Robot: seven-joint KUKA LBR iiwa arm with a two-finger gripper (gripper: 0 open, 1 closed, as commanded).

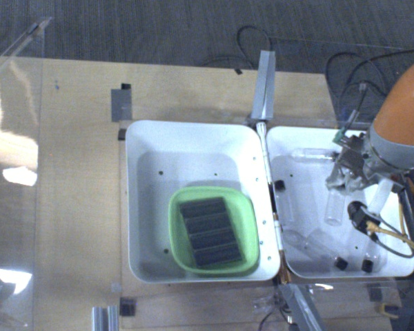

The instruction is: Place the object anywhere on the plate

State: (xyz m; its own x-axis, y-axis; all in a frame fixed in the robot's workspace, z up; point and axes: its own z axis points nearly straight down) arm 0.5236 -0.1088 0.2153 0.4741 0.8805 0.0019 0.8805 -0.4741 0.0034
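Nearest the camera, two small dark pieces point(341, 262) lie at the right bin's point(293, 271) front edge, below the gripper point(345, 172); a black and yellow cable point(376, 226) loops just beside them, under the wrist. Well to the gripper's left, in the left bin point(141, 205), sits the green plate point(178, 234); a dark ribbed block point(211, 232) lies on it, tilted. The gripper hangs over the right bin above a clear tube point(333, 209); whether it is open or closed cannot be told, and nothing shows in its grasp. Farther off, a grey post point(264, 85) rises behind the bins' shared edge.
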